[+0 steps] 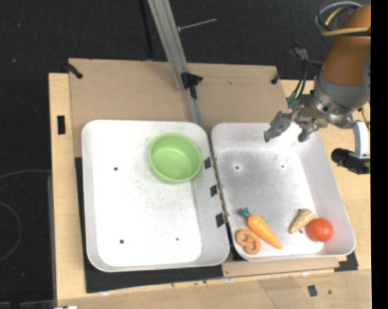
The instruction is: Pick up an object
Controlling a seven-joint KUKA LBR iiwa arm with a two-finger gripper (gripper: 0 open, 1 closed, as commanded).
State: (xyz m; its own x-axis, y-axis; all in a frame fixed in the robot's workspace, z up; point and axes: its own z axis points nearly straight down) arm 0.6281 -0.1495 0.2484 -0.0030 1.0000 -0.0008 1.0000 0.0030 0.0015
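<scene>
A: What sits in the left bin (104, 192)?

B: A green bowl (175, 158), upright, near that bin's far right corner. The bin's floor is white with a few dark dots.

A: And past the divide?

B: The right bin (271, 172) has its things gathered along the near edge. Leftmost is a pretzel (248, 241) in the near left corner, with a toy carrot (263, 230) just beside it, lying at a slant with its green top pointing to the far left. Further right is a tan wedge that looks like a piece of bread (301, 220), and just beside that a red tomato (320, 230) near the bin's near right corner.

A: Where is the arm?

B: The gripper (289, 131) hangs over the far edge of the right bin, well apart from the food. Its two fingers are spread, with nothing between them. The orange band (345, 56) shows above the wrist.
</scene>
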